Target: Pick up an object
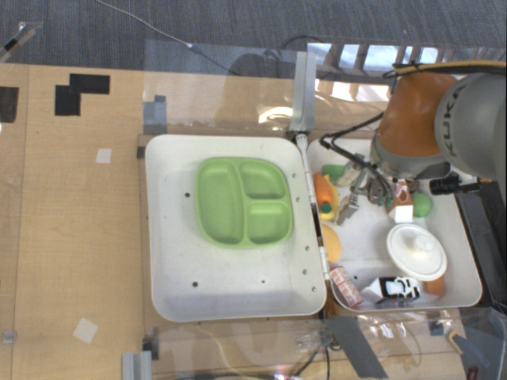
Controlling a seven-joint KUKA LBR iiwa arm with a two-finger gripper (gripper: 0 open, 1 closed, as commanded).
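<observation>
The gripper (351, 204) hangs low in the right bin (467, 287), fingers spread apart with nothing between them, just beside the orange carrot-like toy (324, 190) lying against the bin's left wall. No object is lifted yet — the likely target sits wedged at that wall. The danger, I'd judge, is a finger striking the rim or the toy sliding away. The left bin (170, 283) holds a green divided plate (242, 201).

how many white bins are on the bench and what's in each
2. The left bin holds a green tray. The right bin holds a white lid, an orange piece and other small things; the arm may hide more.
</observation>
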